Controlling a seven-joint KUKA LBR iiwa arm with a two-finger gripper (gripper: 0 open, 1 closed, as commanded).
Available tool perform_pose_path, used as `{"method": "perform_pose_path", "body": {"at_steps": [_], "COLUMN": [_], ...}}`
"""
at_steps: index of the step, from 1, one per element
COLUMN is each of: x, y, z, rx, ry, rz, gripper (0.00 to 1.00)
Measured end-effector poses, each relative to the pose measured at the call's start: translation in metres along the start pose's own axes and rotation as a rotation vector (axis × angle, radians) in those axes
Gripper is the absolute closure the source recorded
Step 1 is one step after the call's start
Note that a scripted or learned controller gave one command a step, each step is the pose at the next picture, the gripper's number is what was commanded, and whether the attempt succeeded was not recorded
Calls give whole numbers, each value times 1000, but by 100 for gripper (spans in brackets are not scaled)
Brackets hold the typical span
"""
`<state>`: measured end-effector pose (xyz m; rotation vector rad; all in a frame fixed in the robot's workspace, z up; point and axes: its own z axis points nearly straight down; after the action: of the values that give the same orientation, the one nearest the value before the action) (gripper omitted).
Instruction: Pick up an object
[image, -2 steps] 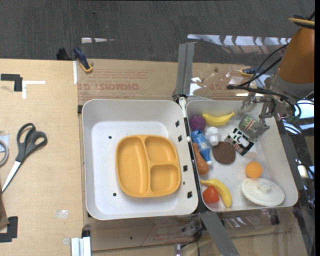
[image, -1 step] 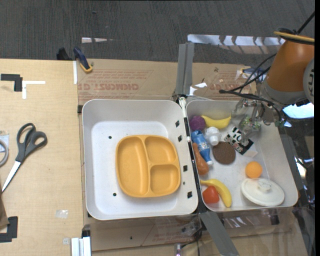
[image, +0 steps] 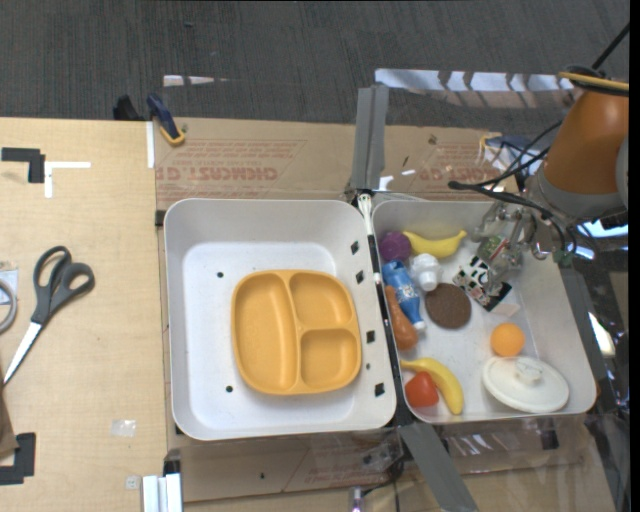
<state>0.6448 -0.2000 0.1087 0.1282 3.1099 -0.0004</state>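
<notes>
A: Start with the one camera view. Where is the arm (image: 590, 140)?

B: It reaches in from the right, over the upper right of the right bin (image: 575, 300). The gripper (image: 492, 272) hangs low over a small black-and-white thing (image: 482, 283), touching it or just above; I cannot tell which.

A: Is it holding that thing?

B: I cannot tell. The fingertips blur into it, so whether they stand wide, narrow or clamped is not shown.

A: Which step, then?

B: I judge it the approach or the grasp itself, with no lift yet: the black-and-white thing looks to lie on the bin floor. The next move calls for a firm closing on it, then a straight rise clear of the disc (image: 449, 306) just to its left.

A: Now count for me.

B: Two bins. The left bin (image: 190, 300) bears one yellow tray (image: 297, 330) with three compartments. In the right bin: two bananas, one at the top (image: 436, 242) and one at the bottom (image: 445, 381); one purple ball (image: 395, 245); one blue bottle (image: 404, 285) with a white cap; one brown disc; one orange (image: 507, 340); one white lid (image: 525, 383); one red fruit (image: 421, 391); one orange piece (image: 402, 327) against the left wall, perhaps a carrot.

A: And off the bins?

B: One pair of scissors (image: 45, 300) on the bench at left, well apart.
</notes>
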Motion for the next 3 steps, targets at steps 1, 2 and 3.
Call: {"method": "perform_pose_path", "body": {"at_steps": [1,2,3], "x": [21,52,50], "y": [36,-27,-26], "z": [14,13,3], "rx": [4,5,6], "ry": [24,23,18], "rz": [190,296,292], "gripper": [0,0,100]}}
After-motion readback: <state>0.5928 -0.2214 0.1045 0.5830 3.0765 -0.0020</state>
